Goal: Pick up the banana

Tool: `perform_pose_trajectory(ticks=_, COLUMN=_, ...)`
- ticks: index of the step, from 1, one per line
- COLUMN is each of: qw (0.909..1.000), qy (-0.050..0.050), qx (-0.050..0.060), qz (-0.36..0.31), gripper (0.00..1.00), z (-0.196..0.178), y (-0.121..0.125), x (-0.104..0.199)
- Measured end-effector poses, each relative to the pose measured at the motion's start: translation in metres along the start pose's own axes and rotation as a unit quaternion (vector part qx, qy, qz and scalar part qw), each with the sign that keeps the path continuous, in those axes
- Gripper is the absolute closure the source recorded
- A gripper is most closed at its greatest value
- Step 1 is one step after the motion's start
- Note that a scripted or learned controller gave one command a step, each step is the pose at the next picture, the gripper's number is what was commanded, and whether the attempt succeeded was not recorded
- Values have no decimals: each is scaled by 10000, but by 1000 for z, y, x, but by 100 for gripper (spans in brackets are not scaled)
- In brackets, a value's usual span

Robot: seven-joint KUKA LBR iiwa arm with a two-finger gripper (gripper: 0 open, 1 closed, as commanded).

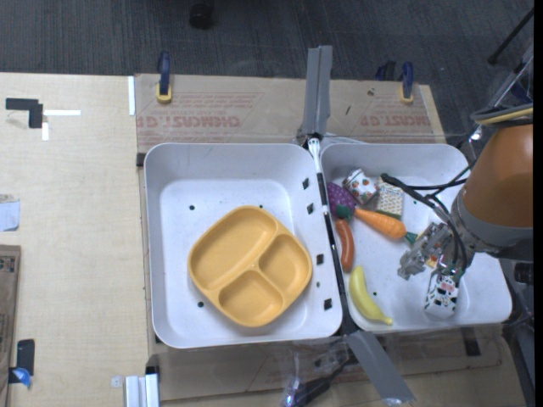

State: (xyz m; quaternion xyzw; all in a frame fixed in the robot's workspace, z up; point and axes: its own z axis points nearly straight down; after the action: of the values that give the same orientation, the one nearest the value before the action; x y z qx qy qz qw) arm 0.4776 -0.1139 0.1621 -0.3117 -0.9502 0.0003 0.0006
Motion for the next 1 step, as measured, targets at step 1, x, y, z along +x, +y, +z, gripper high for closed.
perform_pose_trajectory(ticks=1, qw=10000, qy=0, qx=-2, qz=-2, gripper=0, z=0, y=0, x=0)
